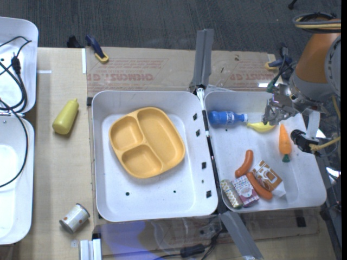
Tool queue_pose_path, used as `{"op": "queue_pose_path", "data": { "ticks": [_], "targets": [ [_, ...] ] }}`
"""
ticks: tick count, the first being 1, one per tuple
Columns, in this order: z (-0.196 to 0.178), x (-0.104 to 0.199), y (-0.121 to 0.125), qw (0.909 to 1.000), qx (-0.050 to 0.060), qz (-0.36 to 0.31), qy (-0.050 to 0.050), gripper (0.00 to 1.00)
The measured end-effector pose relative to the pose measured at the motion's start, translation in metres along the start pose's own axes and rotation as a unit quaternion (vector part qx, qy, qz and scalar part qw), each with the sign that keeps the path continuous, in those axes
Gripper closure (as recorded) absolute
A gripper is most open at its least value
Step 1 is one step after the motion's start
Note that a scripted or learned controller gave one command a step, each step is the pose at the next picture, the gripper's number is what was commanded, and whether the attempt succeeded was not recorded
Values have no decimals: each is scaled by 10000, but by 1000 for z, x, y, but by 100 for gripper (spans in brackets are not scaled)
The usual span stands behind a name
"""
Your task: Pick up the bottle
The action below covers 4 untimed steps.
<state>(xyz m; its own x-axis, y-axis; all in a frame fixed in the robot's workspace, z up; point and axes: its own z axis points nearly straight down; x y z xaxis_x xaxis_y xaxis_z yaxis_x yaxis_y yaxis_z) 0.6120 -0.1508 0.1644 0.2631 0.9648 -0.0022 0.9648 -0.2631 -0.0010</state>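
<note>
bottle (227,117): blue, white cap | banana (261,127): yellow | carrot (285,140): orange, green tip | sausages (244,163): orange-red | divided plate (146,141): yellow-orange | bins (105,161): white | mustard bottle (65,117): yellow | can (74,218): silver, red spots | arm band (319,58): orange

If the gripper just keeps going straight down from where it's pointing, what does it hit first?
Probably the banana: the gripper hangs right over its right end. The blue bottle lies further left, off that line. Depth is hard to judge from this slanted view.
</note>
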Motion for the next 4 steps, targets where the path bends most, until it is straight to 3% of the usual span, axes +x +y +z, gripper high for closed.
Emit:
{"op": "queue_pose_path", "data": {
  "ticks": [1,2,3,4],
  "targets": [
    [73,24,26,9884,2,1517,-2,100],
    [72,68,30,9140,6,4057,0,100],
    [-22,16,-6,9617,11,2740,-2,100],
    [-48,-25,-5,9785,1,2061,-2,100]
  ]
}}
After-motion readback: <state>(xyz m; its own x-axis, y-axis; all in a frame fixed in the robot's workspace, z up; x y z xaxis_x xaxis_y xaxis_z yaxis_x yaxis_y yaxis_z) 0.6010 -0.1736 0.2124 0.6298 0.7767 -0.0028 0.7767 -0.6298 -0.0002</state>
